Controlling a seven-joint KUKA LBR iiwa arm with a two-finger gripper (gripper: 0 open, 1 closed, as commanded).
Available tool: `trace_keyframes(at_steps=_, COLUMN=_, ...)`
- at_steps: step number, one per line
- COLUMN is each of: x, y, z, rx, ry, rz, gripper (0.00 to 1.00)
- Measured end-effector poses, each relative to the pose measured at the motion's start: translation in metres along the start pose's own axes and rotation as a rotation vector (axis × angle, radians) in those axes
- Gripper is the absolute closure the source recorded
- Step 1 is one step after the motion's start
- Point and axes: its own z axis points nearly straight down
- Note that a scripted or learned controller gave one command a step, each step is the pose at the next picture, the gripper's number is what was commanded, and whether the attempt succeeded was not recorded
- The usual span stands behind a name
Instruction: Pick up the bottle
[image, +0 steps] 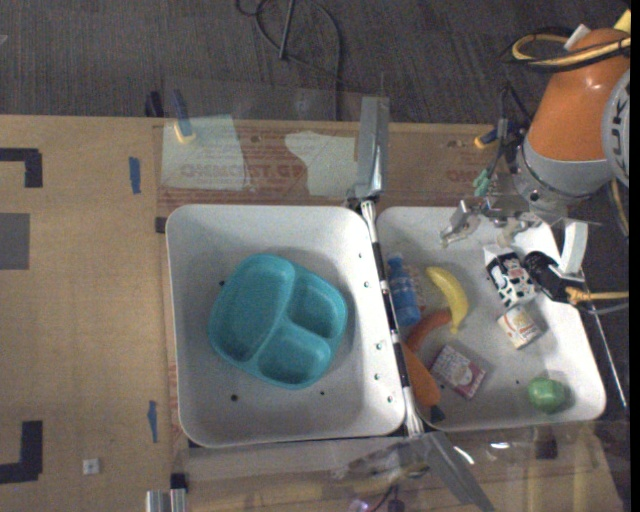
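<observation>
Nearest the lens, high at the upper right: the arm (580, 110), grey with its orange band. Reaches in from the right and ends in the gripper (468, 225), metal and pale, over the far part of the right bin (585, 375). Cannot tell from this slant whether spread or pressed together; nothing seen pinched in it.

Below and to the left of the gripper, apart from it: the bottle (403, 290), blue, lying on its side. Runs lengthwise along the right bin's left wall, touching or almost touching it. Just beside it on the right, a yellow banana (449, 295), curved.

Under the banana, an orange carrot-like piece (428, 326), slanted, with a second orange piece (423, 378) nearer the front wall, close to the divider between the bins. Next to these, a small pink packet (459, 370), lying flat and turned at an angle.

Toward the right side of the same bin: a black-and-white cow-patterned carton (510, 279), with a small white cup (521, 326) just in front of it. In the front right corner, well apart from the bottle, a green round fruit (547, 393).

In the left bin (190, 250): a teal divided plate (278, 320) with three compartments, resting tilted near the middle.

Under both bins, the tan bench (70, 330), marked with bits of blue tape (134, 175).
</observation>
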Motion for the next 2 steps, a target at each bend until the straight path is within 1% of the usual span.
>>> trace_keyframes(at_steps=1, x=0.0089, y=-0.0535, z=0.1054, rx=0.000, ry=0.000, rz=0.158, gripper=0.00)
trace_keyframes(at_steps=2, x=0.0075, y=-0.0530, z=0.0954, rx=-0.003, ry=0.000, rz=0.162, gripper=1.00)
